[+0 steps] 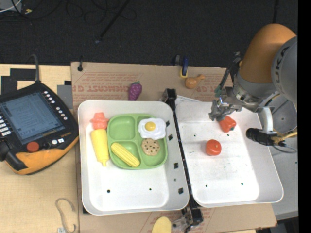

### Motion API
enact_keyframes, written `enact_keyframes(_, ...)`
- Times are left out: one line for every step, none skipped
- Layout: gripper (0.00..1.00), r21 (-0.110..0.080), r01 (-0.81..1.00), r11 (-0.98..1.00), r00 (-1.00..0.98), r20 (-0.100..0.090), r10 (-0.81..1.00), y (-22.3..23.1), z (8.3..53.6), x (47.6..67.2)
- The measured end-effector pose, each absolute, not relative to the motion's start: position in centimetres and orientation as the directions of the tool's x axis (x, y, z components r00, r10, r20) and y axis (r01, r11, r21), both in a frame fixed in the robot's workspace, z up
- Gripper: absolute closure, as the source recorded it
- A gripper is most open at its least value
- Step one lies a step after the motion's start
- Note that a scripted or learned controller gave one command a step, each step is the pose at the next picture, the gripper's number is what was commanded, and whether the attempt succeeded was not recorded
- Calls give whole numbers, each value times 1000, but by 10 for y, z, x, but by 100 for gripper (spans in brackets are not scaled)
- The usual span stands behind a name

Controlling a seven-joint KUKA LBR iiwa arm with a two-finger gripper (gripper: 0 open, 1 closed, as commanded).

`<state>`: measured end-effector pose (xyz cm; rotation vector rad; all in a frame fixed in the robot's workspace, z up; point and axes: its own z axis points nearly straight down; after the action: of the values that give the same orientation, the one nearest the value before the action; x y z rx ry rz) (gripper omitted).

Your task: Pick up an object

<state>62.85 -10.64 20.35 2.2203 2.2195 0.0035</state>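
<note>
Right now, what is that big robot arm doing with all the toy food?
The robot arm is reaching into the right bin, with its gripper low by a small red toy near the back. A red tomato sits loose nearby. In the left bin, a green tray holds corn, a fried egg and a cookie. Nothing is lifted yet.
</note>
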Motion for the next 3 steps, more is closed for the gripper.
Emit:
enact_keyframes(100, 1, 1000, -1, 1, 0, 1000, -108, 229, 629)
enact_keyframes(100, -5, 1000, 2, -2, 2, 1000, -62, 218, 613)
enact_keyframes(100, -5, 1000, 2, -2, 2, 1000, -21, 217, 596)
